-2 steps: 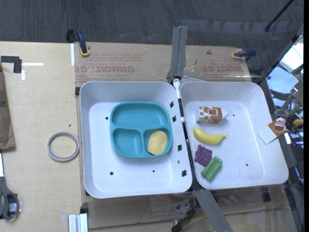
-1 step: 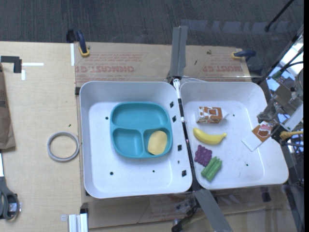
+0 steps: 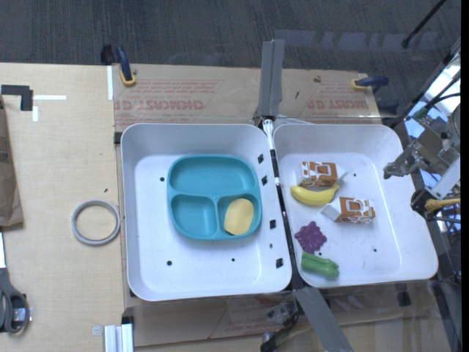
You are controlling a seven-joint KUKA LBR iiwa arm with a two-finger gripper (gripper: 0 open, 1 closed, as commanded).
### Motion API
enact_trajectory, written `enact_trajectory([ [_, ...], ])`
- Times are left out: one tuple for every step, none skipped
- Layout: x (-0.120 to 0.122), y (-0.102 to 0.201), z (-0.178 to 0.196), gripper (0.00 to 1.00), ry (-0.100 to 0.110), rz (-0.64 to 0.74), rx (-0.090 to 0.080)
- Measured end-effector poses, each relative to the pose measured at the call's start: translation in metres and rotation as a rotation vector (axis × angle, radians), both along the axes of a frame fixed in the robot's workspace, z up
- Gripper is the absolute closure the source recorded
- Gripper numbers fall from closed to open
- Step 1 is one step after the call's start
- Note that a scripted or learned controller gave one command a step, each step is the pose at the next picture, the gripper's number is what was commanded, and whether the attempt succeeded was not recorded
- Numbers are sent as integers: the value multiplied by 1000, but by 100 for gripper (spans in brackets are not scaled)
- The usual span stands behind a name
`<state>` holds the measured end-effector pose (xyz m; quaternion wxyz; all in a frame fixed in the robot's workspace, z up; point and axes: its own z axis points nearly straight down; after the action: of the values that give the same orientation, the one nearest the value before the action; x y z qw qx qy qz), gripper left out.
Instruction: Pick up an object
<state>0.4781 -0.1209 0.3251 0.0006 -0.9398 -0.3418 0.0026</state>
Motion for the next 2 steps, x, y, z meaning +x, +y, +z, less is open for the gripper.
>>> enact_trajectory([
  [68, 19, -119, 0, 2, -184, 0],
  [106, 28, -198, 0, -1, -494, -1],
])
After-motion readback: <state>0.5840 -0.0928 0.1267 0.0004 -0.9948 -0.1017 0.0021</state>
